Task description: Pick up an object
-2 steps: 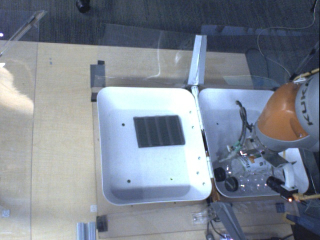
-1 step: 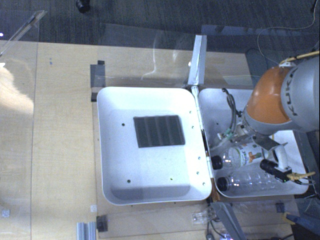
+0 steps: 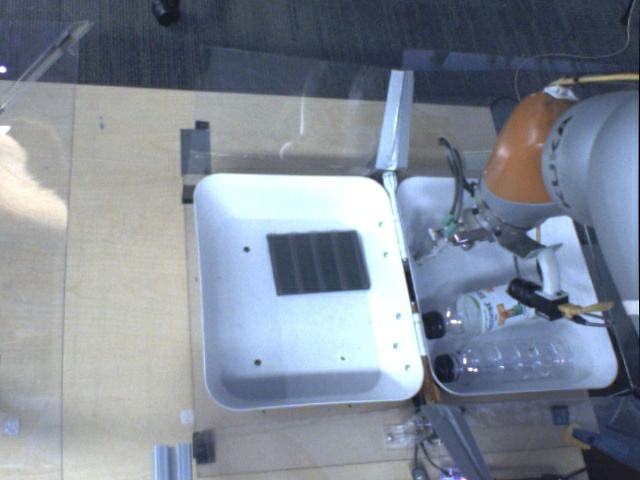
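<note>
Gripper (image 3: pixel 455 234) hangs over the right bin (image 3: pixel 428 203), near two clear bottles (image 3: pixel 520 360); we cannot tell whether it is open or closed.

A small bottle (image 3: pixel 482 313) and a large bottle (image 3: pixel 512 361) crowd the right bin's (image 3: pixel 426 218) lower half; the left bin (image 3: pixel 230 308) lies open around its dark mat (image 3: pixel 318 262).

A pale wooden bench (image 3: pixel 100 318) stands on dark ribbed carpet (image 3: pixel 300 8), bright glare (image 3: pixel 25 183) across its top.
</note>
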Controlling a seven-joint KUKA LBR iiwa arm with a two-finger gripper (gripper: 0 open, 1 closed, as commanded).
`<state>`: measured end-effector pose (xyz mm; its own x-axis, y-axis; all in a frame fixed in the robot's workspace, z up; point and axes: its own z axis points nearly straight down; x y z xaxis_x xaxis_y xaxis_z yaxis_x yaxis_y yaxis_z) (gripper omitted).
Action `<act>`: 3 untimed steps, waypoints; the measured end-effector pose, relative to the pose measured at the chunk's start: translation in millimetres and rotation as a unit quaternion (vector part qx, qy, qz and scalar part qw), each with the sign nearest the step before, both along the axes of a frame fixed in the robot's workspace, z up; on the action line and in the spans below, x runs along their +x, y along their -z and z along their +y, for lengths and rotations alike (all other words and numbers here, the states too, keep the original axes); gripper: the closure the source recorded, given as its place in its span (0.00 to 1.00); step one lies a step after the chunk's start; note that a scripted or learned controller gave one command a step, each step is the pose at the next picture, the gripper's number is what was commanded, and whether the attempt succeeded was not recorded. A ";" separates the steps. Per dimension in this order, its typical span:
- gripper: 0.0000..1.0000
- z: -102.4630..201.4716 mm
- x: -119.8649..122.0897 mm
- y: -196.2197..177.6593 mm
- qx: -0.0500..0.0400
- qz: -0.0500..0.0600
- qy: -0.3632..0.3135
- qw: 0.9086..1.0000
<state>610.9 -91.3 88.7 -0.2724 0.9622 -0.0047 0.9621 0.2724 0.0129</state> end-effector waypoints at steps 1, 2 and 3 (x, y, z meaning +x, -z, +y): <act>0.00 -3.9 -93.9 -2.0 -0.001 -0.002 -0.075 0.997; 1.00 -3.5 -89.3 -14.8 -0.003 -0.009 -0.075 0.997; 0.00 -3.6 -89.5 -14.7 -0.003 -0.009 -0.075 0.997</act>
